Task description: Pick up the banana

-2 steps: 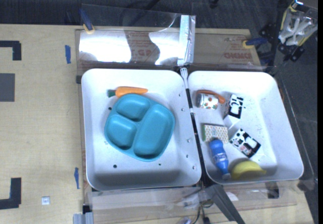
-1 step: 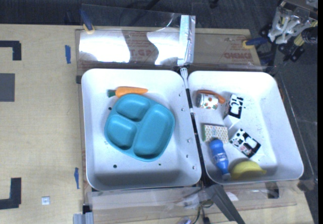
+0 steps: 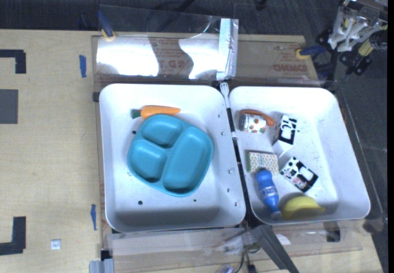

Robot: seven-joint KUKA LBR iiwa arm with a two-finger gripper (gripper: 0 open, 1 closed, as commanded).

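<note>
Jaws indistinct, well apart from banana (image 3: 300,205)

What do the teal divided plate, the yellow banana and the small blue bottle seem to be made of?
The teal divided plate looks like moulded plastic, smooth with a soft sheen and rounded compartments. The yellow banana has an even, slightly shiny skin; real or plastic toy, the view leaves open. The small blue bottle seems plastic, glossy, with a pale highlight.

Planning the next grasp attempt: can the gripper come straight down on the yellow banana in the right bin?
Probably yes. The yellow banana lies uncovered at the near edge of the right white bin. The blue plastic bottle touches its left end and the bin wall is close, so finger room looks tight.
</note>
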